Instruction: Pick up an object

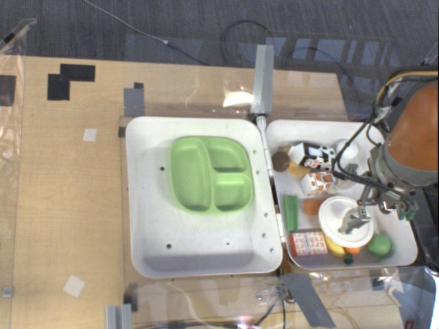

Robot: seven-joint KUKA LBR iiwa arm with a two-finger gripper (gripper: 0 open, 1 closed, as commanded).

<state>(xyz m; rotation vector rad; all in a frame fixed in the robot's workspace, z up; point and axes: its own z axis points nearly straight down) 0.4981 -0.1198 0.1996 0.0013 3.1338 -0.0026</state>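
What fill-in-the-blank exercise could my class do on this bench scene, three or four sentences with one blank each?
1. The green divided plate lies in the ____ bin in this view.
2. The plate has ____ compartments.
3. The gripper hangs over a ____ bowl in the right bin.
4. The small ball near that bin's lower right corner is ____ in colour.

Missing words: left; three; white; green

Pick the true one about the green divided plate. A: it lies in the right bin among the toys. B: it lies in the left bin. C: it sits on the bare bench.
B: the green divided plate lies alone in the left bin, apart from the cluttered right bin.
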